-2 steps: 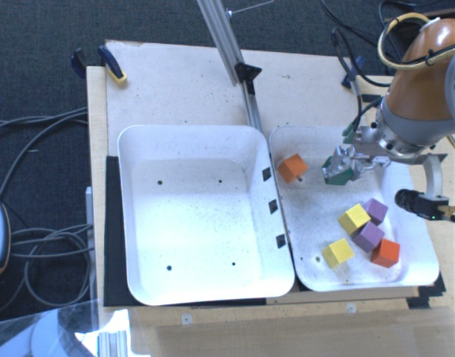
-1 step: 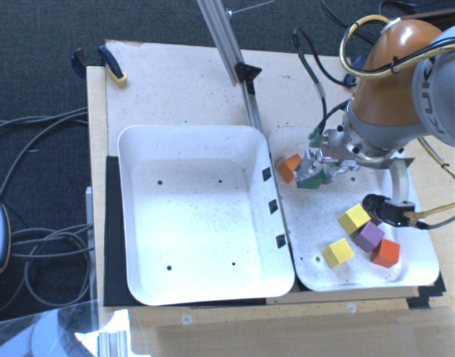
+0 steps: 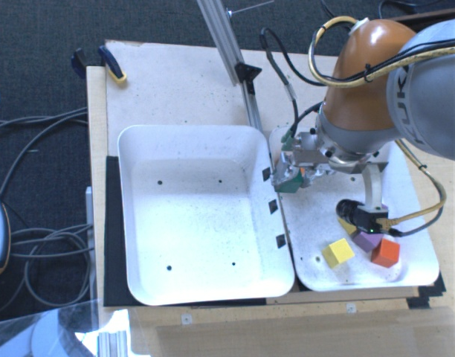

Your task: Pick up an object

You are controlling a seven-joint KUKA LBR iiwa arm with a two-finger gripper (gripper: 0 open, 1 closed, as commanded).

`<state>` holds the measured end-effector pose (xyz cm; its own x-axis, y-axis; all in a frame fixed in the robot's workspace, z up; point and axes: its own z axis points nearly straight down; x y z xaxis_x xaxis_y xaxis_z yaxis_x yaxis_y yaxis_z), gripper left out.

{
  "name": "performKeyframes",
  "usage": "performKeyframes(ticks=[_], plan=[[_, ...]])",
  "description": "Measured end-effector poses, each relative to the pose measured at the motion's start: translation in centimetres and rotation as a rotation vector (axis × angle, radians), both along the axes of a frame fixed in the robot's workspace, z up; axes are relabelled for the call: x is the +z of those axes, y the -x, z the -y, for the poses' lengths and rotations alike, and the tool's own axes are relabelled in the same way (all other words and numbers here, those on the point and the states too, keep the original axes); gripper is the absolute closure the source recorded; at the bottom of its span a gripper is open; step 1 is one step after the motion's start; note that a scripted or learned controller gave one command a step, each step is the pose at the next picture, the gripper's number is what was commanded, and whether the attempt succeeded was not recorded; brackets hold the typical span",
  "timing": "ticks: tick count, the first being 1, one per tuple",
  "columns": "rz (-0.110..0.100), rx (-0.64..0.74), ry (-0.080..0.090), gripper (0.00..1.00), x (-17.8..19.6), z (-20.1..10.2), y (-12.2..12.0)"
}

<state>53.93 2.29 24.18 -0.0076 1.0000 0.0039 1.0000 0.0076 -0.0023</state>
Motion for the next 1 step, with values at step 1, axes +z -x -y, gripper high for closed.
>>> performKeyframes(ticks=[1], plan=[[-0.003, -0.001, 0.001, 1.00, -0.94, -5.06, 0.44]])
